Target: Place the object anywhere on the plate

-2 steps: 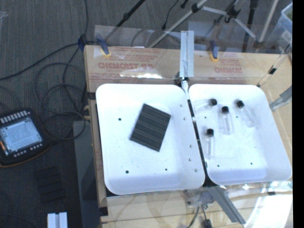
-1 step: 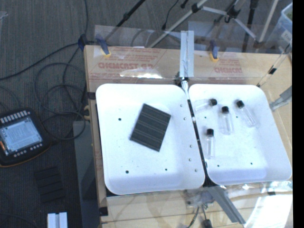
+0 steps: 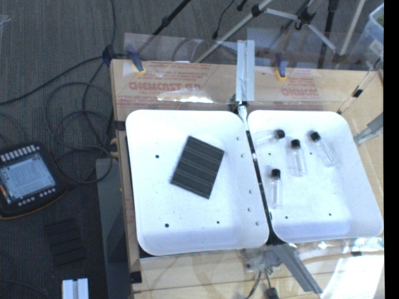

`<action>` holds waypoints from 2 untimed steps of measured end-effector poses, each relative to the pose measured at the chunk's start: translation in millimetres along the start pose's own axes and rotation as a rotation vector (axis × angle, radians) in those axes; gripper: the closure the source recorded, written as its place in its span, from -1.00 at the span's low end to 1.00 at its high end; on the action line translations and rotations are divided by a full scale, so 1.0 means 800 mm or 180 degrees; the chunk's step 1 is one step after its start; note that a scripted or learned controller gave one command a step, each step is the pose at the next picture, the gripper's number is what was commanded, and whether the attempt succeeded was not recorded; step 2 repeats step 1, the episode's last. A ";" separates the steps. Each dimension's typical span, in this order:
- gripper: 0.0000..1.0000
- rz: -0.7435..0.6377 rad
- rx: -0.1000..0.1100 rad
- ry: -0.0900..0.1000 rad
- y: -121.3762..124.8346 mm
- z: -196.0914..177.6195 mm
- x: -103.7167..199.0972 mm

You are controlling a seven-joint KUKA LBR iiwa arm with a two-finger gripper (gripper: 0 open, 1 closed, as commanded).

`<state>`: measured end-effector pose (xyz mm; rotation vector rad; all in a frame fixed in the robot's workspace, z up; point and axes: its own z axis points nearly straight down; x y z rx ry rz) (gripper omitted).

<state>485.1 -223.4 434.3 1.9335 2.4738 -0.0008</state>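
Camera view, wooden bench [image 3: 187, 83], grey carpet [image 3: 56, 48], cables [image 3: 68, 120]

A grey sliver [image 3: 373, 129] (possibly the arm) slants at the right edge.

Pretty bright, even light from overhead, so both white bins [image 3: 187, 229] are nearly blown out and their surface detail is washed away, with only faint soft shadows along the rims. There's glare on the clear plastic sheet [image 3: 187, 80] at the back of the bench and a bright washed-out patch at the bottom right corner. The whole frame is a bit soft and low-res, so the small clear vials [image 3: 296, 157] look smeary, and the floor on the left is much dimmer.
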 end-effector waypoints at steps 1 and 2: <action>-1.00 0.0000 0.0000 0.0000 0.000 0.000 0.000; -1.00 0.0000 0.0000 0.0000 0.000 0.000 0.000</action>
